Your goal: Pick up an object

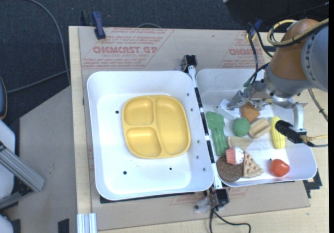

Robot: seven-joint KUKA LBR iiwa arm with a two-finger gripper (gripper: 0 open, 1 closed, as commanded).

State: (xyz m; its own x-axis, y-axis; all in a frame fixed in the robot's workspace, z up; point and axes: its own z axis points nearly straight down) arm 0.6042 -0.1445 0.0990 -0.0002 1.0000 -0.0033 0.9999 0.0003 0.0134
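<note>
Nearest in the right white bin (308, 166) lie a round brown patty (228, 170), a pizza-slice toy (252, 166) and a red tomato (279, 167). Behind them sit a green leafy piece (217, 131), a round green ball (241, 126), a tan bread roll (259, 128) and a yellow corn cob (277, 134). The left white bin (104, 138) holds a yellow three-part plate (155, 125). Farther back, the gripper (249, 102) hangs low over a small orange-brown block (250, 112); whether its claw is apart or together, I cannot tell.
</note>
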